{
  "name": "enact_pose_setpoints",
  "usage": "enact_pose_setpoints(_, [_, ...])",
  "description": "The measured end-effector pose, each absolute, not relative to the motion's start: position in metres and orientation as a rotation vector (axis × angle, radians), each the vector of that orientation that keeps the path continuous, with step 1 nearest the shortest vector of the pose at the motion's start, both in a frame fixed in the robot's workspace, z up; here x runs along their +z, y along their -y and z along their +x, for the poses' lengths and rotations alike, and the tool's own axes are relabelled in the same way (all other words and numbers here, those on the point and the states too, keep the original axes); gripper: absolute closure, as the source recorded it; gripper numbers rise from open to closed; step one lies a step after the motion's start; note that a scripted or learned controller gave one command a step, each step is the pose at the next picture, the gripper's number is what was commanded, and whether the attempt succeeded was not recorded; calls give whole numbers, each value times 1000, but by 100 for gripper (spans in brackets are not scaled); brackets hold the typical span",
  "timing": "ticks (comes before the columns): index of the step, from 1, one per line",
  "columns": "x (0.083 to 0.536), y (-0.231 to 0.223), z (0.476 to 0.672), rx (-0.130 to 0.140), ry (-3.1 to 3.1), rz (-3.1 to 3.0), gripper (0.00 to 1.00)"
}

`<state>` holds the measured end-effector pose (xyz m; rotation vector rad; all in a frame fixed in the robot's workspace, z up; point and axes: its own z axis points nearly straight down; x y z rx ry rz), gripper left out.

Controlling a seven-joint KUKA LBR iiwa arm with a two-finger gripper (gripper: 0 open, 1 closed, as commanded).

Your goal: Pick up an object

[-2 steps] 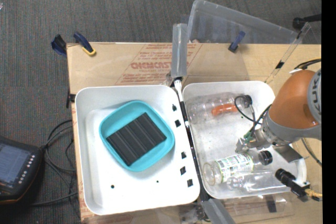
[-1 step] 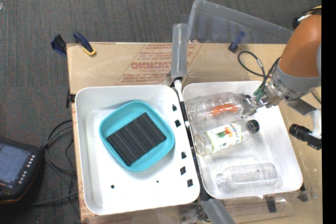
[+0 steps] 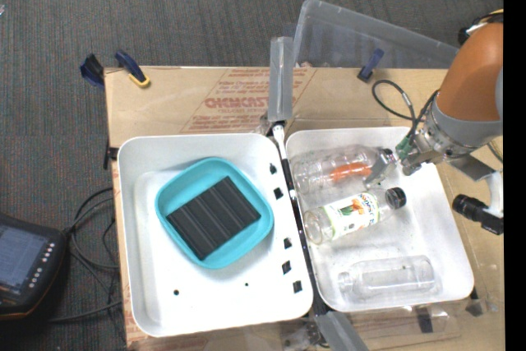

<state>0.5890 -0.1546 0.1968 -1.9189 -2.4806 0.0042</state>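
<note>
The gripper [image 3: 393,163] hung over the right bin [image 3: 448,218]; whether it was apart or together, I cannot tell. Just beside it lay a clear bottle [image 3: 337,168]. Below, a labelled bottle [image 3: 349,215]. Best to centre over one body before descending.

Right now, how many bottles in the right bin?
3. One at the back by the gripper, a labelled one mid-bin, one clear at the front. None look hidden.
</note>
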Motion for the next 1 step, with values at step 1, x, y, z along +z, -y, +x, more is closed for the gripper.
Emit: enact_pose_setpoints(1, [84,107,592,2,2576,-1789,0])
